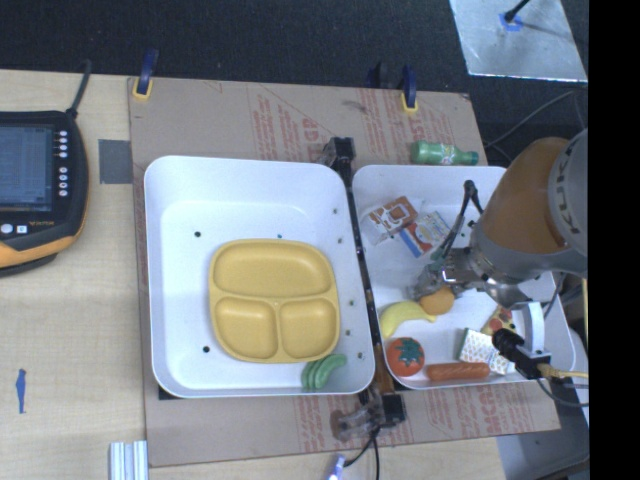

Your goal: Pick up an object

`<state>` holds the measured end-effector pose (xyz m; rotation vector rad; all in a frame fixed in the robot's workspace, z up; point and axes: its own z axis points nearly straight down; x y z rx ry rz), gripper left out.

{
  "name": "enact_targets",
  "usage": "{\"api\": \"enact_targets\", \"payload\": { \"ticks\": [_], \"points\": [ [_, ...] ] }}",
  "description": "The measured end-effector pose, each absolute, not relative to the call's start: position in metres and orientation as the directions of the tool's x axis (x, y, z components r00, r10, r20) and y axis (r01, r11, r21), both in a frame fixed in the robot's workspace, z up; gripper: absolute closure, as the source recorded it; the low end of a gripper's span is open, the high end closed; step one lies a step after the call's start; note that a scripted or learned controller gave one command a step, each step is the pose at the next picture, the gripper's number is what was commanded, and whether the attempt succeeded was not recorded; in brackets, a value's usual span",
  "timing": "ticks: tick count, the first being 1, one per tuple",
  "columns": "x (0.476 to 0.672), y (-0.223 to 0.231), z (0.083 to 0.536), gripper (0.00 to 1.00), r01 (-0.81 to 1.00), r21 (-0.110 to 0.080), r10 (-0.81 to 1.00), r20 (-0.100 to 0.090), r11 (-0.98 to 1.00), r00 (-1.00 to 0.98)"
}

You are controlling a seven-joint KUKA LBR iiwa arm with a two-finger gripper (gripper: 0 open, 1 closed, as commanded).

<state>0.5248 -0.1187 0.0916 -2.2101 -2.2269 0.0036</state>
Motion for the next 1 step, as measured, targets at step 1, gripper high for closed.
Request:
{"api": "enact_targets", "payload": {
  "ticks": [1],
  "points": [
    [0.5325,-0.0411,0.2383,1.00,1.000,-0.001,1.000,0.001,0.005,-0.005]
  ]
}}
